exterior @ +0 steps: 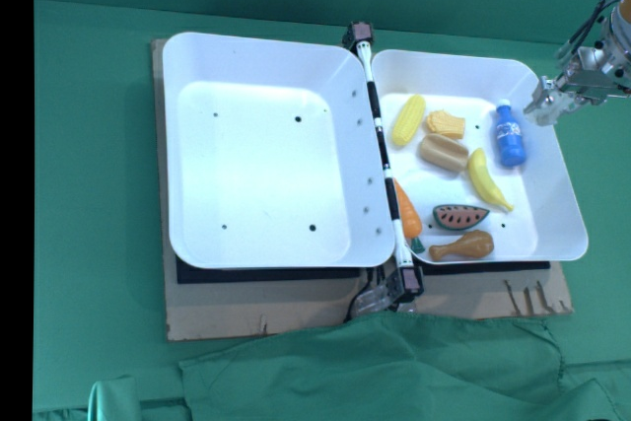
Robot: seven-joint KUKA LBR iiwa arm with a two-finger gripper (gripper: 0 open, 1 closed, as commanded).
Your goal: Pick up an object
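Note:
The right bin (552,242) holds a corn cob (407,119), a yellow cheese piece (446,124), a hot dog bun (443,153), a blue bottle (509,134), a banana (486,179), a carrot (407,212), a watermelon slice (460,216) and a chicken drumstick (463,247). My gripper (545,106) hangs at the bin's far right rim, just right of the blue bottle. Nothing shows between its fingers.
The left bin (197,64) sits beside the right one, with a black-and-white divider bar (380,148) between them. Both rest on a cardboard sheet (266,315) over green cloth. Rumpled green fabric (394,370) lies at the front.

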